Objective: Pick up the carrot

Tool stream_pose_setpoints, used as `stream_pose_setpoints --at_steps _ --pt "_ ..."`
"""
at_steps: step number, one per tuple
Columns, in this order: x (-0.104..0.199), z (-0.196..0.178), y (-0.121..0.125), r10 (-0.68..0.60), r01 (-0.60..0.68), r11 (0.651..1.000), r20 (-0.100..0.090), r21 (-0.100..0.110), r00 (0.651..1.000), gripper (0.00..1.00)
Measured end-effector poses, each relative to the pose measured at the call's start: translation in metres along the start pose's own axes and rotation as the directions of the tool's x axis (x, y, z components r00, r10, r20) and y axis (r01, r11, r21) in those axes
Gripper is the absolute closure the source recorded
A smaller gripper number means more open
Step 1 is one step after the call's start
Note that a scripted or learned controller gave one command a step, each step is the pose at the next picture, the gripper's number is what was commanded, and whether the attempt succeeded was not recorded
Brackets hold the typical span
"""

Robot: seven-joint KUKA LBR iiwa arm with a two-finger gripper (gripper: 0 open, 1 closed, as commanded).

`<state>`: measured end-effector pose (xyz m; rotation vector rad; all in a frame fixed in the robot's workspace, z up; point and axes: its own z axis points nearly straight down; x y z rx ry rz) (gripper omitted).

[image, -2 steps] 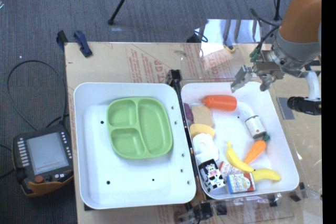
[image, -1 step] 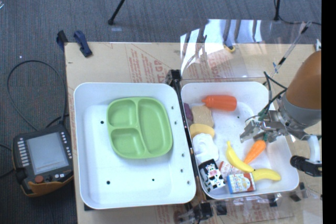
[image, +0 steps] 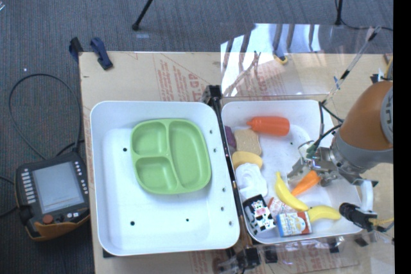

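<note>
A small orange carrot (image: 303, 186) lies at a slant in the right bin (image: 273, 106), between a yellow banana (image: 288, 192) and the bin's right wall. My gripper (image: 314, 174) is low over the carrot's upper, thicker end. Its fingers stand apart on either side of that end, so it is open. The carrot's lower tip pokes out toward the banana and rests on the bin floor. The grey arm with its orange band (image: 372, 119) comes in from the right.
The right bin also holds a larger orange-red sausage-like piece (image: 270, 126), a bread slice (image: 249, 141), a white cup (image: 249, 175), a second banana (image: 324, 213) and small cartons (image: 258, 213). A green divided plate (image: 171, 156) sits in the left bin (image: 109, 138).
</note>
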<state>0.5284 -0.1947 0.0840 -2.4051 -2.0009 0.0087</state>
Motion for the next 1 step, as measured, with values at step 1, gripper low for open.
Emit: stream_pose_setpoints --at_steps 1 --pt "-0.0014 -0.0103 0.0001 0.008 -0.008 1.0 -0.003 0.002 1.0 1.0"
